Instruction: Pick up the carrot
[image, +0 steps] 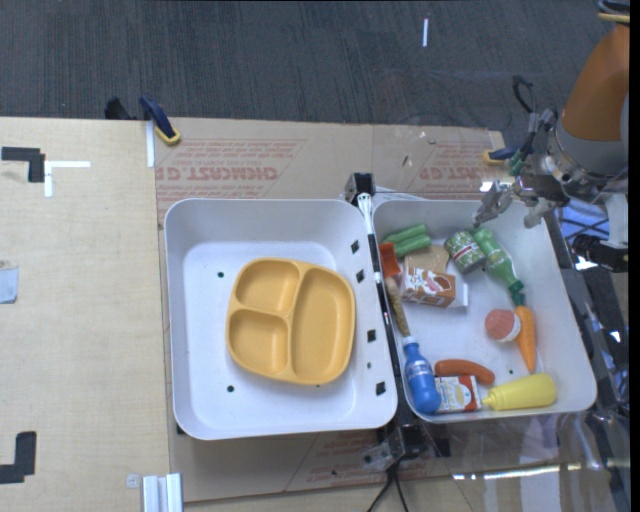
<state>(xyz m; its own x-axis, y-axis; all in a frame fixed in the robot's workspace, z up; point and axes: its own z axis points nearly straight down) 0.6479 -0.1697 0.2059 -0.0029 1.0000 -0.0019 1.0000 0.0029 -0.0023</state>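
The orange carrot (525, 336) lies in the right bin (568, 305), near its right wall, with its green top pointing up toward the green bottle (497, 257). A red-orange round piece (500, 324) touches its left side. My gripper (511, 200) hangs over the bin's far right corner, well above the carrot. Its fingers stand apart with nothing between them.
The right bin also holds a green pepper (408, 239), a green can (462, 250), a brown carton (429, 281), a blue bottle (418, 378), a sausage (465, 370) and a yellow mustard bottle (521, 393). A yellow divided plate (292, 321) sits in the left bin (190, 330).
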